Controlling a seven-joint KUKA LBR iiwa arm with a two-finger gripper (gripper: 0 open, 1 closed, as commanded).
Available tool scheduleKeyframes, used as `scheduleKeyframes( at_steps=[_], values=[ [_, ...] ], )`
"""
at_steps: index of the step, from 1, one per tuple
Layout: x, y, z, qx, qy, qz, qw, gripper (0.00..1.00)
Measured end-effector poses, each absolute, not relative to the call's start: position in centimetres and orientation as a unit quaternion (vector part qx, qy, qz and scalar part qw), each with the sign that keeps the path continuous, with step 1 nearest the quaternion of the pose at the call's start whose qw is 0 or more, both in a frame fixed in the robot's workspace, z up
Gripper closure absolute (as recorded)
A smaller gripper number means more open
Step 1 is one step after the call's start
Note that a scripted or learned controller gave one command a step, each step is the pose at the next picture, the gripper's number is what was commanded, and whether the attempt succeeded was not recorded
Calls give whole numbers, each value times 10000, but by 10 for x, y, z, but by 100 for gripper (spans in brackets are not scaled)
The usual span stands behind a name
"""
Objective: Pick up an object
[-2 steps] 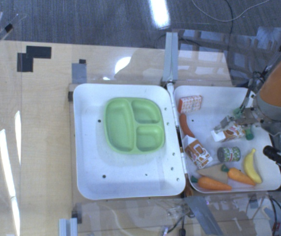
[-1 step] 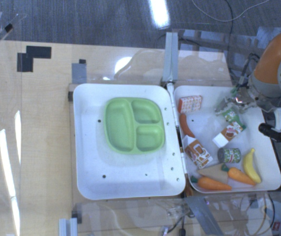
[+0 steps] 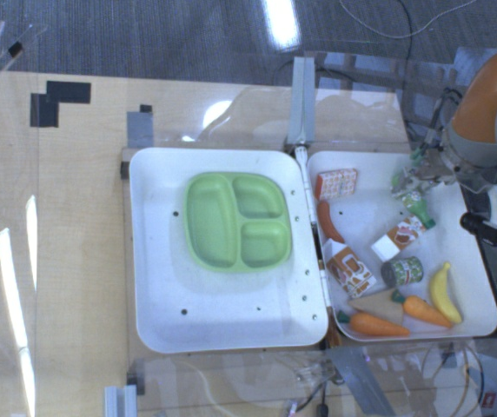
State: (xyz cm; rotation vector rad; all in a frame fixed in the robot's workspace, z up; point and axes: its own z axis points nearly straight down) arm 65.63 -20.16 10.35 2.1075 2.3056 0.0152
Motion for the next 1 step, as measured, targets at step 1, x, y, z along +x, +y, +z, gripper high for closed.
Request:
scheduleKeyframes(
  at_steps=[1],
  values=[
    [666,-148,226,6334,7738,29,47,100]
  ],
)
